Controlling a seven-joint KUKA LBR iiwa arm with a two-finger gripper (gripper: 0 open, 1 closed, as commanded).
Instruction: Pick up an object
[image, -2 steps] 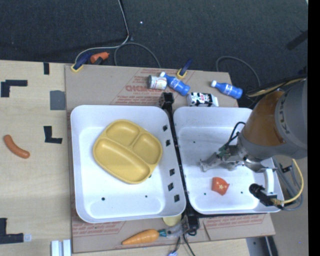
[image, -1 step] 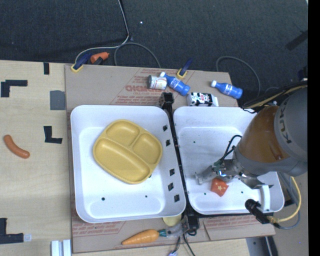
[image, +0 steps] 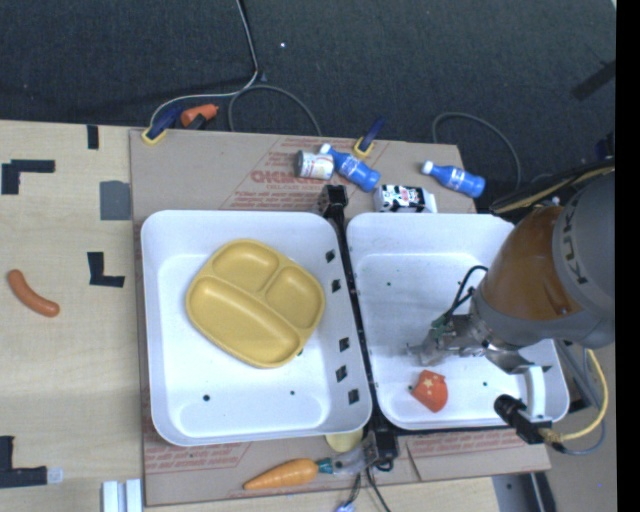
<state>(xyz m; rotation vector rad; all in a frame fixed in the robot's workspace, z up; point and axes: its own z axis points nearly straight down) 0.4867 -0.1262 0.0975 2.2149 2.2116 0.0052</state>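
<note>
Gripper (image: 432, 345) sits low in the right bin (image: 400, 245), toward the lower right of the frame, just above the red strawberry-like object (image: 430, 391) and not visibly touching it — whether it is wide or narrow cannot be told from this angle, since the metal at its tip is small and partly hidden under the wrist. Behind it the grey arm (image: 590, 260) with its orange band (image: 530, 275) enters from the right edge. That red object lies near the bottom wall of the right bin, slightly left of its middle.

Left of centre, the left bin (image: 165, 330) holds a yellow divided plate (image: 256, 301), tilted diagonally. Along the upper middle of the frame, beyond the bins, lie two blue bottles (image: 356, 169) (image: 455, 179), a small white bottle (image: 314, 163) and a black-and-white carton (image: 404, 198). A toy carrot (image: 282, 474) rests at the bottom centre, outside the bins, and a toy sausage (image: 32, 293) lies at the far left.
</note>
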